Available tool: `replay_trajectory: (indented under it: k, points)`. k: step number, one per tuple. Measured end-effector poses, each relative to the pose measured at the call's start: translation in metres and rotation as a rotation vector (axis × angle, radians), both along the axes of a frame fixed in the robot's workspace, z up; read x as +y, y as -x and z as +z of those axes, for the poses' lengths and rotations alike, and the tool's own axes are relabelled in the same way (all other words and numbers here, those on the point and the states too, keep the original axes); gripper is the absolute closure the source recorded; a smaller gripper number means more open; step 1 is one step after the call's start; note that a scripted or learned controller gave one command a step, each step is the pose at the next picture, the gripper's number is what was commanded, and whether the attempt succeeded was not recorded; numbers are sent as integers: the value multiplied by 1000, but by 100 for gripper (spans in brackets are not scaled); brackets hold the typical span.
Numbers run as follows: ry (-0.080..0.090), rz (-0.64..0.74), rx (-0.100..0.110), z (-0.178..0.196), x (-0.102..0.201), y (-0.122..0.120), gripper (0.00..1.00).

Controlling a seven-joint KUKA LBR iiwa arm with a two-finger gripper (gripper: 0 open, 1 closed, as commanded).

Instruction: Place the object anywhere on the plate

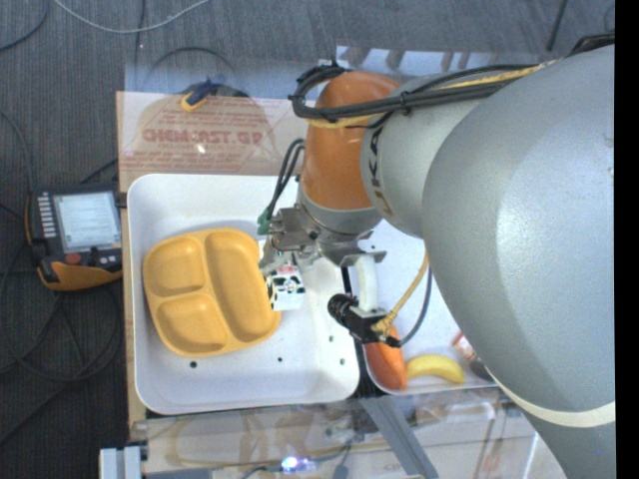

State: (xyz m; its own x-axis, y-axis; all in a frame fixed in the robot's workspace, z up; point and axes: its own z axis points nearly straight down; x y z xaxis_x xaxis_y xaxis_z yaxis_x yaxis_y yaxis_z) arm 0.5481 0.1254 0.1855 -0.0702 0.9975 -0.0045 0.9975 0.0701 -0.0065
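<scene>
Closest to the camera, the near rim of the left bin (240, 399) is running along the front of the worktop (200, 133), below the claw. Over to the claw's right, in the right bin (399, 385), an orange carrot-like piece (387, 365) is lying beside a yellow banana (436, 369), the two nearly touching, partly tucked under the big grey arm (519, 238).

Moving back, the yellow plate (208, 289) with its three compartments is sitting in the left bin, just left of the claw. The claw (283, 285) is hanging right at the plate's right edge, and a small white object with black markings (287, 289) is showing at its tip, overlapping the plate's rim. I cannot tell whether the claw is spread or pressed together, nor whether that object is pinched or resting on the plate; the wrist hardware is covering the tips.

Above the claw, the orange band (344, 158) of the arm is filling the middle of the scene, black cables looping over it.

Farther back, a cardboard sheet (195, 138) with faded red lettering is lying behind the left bin. Off to the claw's far left, a handheld pendant (78, 236) with a pale screen is sitting on the grey floor (60, 78).
</scene>
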Motion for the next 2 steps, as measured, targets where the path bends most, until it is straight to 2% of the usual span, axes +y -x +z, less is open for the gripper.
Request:
replay_trajectory:
  k: [1, 2]
  points:
    - [0, 27, 0, -11, 62, -39, 100]
    - [1, 26, -2, -10, 62, -39, 0]
